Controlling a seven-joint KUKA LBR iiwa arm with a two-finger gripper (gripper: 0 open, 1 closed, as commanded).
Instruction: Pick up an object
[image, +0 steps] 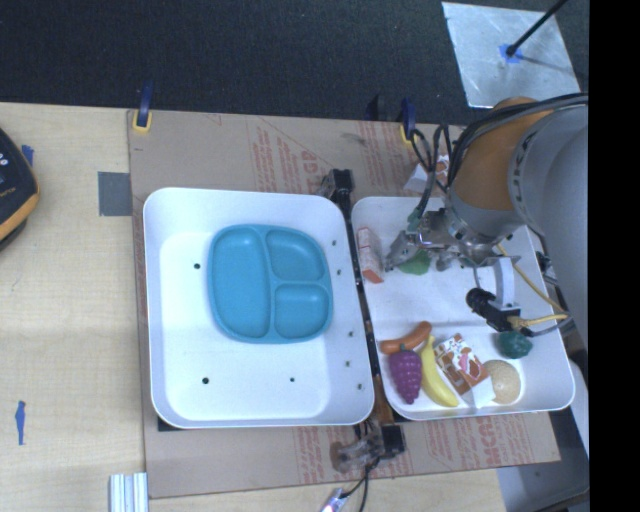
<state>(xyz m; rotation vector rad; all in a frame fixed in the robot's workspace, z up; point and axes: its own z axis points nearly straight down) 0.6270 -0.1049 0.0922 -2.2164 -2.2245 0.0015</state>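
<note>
Your worktop (70, 300) carries a sheet of brown cardboard (250, 150) with two shallow white bins side by side on it. The left bin (180, 385) holds a light blue divided plate (270, 283), lying flat toward its far half. The grey arm (545, 160) with its orange band reaches in from the right over the far part of the right bin (545, 395). Its hand (428, 245) hangs low near that bin's far left corner, right above a small green object (415, 264); you cannot tell from this angle whether the hand is released or clenched, or whether it touches the green piece. Along the near edge of the right bin you see a cluster of toy food: a purple bunch of grapes (404, 374), a yellow banana (437, 377) just beside it, a red-and-white packet (460, 363), a pale round piece (503, 381), and an orange-brown sausage (405, 338) behind the grapes. A dark teal object (516, 344) lies toward the right wall, and a small pinkish tube (365, 243) rests against the left wall.
</note>
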